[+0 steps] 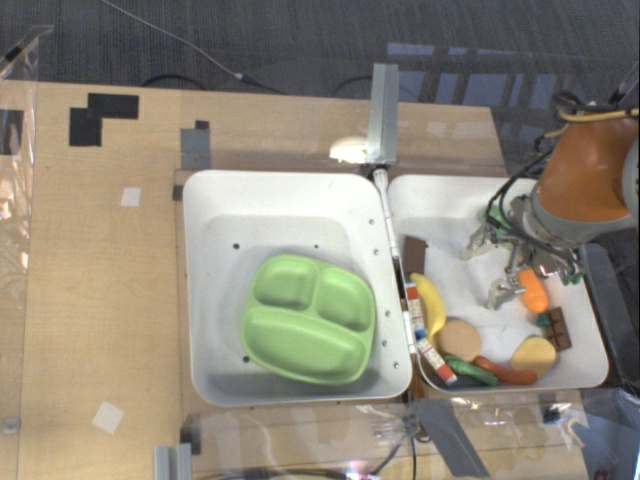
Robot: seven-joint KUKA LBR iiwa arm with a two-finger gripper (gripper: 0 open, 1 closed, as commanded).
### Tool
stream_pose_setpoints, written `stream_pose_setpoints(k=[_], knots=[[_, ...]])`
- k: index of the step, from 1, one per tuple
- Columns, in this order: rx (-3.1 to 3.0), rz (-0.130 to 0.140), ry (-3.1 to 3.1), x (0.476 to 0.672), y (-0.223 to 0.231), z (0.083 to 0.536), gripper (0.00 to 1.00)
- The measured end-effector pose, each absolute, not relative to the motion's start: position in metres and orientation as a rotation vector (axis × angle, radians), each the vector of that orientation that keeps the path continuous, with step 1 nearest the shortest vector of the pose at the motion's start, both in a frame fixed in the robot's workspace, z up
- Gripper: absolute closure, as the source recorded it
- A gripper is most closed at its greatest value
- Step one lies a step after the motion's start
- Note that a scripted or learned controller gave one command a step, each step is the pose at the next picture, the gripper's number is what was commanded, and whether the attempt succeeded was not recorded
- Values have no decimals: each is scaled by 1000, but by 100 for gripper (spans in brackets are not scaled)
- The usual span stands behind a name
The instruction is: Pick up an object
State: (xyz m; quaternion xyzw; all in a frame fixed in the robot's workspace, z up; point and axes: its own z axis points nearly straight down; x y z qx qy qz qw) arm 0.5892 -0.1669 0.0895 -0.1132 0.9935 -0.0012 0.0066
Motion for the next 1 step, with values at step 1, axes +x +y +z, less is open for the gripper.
stream_pose_setpoints(k=[1], knots=[[-399, -7, 3103, 569, -196, 90, 0]])
